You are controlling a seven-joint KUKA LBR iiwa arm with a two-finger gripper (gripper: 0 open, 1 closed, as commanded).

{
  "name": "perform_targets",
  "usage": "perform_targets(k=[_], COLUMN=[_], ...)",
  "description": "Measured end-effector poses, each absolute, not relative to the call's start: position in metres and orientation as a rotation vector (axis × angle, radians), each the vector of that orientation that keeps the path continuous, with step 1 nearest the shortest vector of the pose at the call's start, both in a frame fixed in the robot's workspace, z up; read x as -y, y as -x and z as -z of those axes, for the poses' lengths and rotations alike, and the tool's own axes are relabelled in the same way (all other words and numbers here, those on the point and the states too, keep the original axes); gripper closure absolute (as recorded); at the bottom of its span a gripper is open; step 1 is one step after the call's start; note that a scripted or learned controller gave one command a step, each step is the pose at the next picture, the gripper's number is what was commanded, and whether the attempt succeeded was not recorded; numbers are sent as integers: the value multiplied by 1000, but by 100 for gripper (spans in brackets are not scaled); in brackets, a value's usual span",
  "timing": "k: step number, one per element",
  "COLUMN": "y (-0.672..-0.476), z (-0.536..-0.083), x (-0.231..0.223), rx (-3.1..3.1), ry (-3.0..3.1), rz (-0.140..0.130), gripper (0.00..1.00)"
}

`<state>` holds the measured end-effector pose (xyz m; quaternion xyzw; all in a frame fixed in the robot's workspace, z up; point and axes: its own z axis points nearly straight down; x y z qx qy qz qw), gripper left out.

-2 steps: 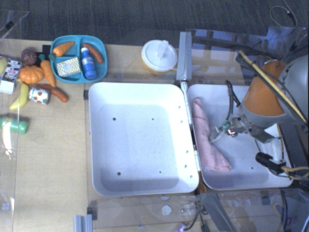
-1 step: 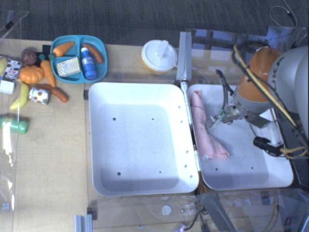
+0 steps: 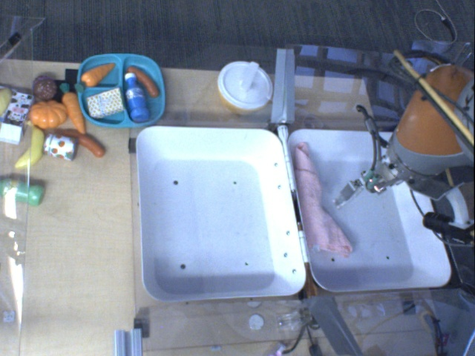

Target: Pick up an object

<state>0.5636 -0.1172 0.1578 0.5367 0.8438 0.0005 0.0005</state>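
The arm [image 3: 434, 117] enters from the right edge of the frame, its orange band at upper right, and reaches down over the right bin [image 3: 415, 273]. The gripper [image 3: 349, 193] hangs near the middle of that bin, its fingers pointing toward lower left. Whether they are spread or closed I cannot tell; they look thin and close together, and nothing shows between them.

A pink cloth [image 3: 319, 202] lies rolled lengthwise along the left side of the right bin, running from its upper left down toward its lower middle. The gripper tip is just right of the cloth and apart from it.

The left bin [image 3: 215, 273] fills the centre of the frame, touching the right bin along a shared divider.

At upper left a blue tray [image 3: 152, 69] holds toy food and a small blue bottle [image 3: 136, 99]. Left of it on the bench lie a toy pumpkin [image 3: 48, 114], a carrot [image 3: 74, 112], a banana [image 3: 31, 149], a can [image 3: 59, 147] and a green piece [image 3: 26, 192]. A white lidded cup [image 3: 246, 86] stands above the left bin's upper right corner.
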Motion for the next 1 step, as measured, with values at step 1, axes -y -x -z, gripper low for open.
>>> perform_targets(k=[1], y=[-567], z=[-90], x=[101], rx=[-2575], ry=[-1781], rz=[-8], gripper=[0])
